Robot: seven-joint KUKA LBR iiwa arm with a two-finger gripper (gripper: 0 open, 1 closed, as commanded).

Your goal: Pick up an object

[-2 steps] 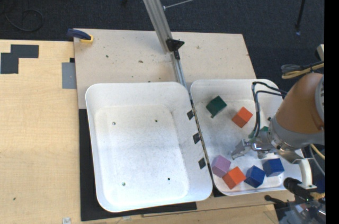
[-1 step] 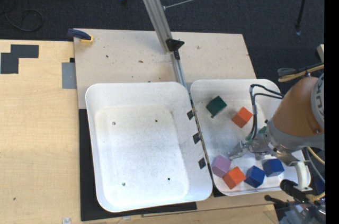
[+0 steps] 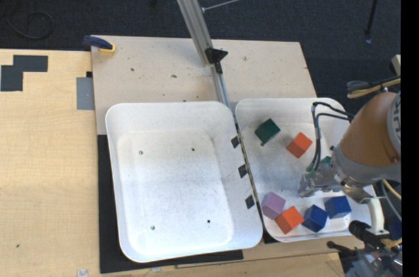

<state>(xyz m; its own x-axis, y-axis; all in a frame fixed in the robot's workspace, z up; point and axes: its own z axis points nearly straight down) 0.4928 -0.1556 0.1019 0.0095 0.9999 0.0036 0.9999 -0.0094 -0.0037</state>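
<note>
The right bin (image 3: 281, 110) holds several small blocks: a dark green cube (image 3: 267, 131), an orange cube (image 3: 299, 145), a purple cube (image 3: 273, 204), a second orange cube (image 3: 289, 219) and two blue cubes (image 3: 315, 217) (image 3: 338, 206). My gripper (image 3: 313, 184) hangs low over the bin's right side, just above the blue cubes and right of the purple one. The orange-banded wrist (image 3: 370, 135) covers much of the gripper from above. Nothing shows between its tips.
The left bin (image 3: 118, 122) lies beside the right one, with black clips (image 3: 243, 170) along the shared rim. A slanted aluminium bar (image 3: 192, 10) rises behind the bins. A blue and yellow clamp (image 3: 99, 43) sits at the board's far left corner.
</note>
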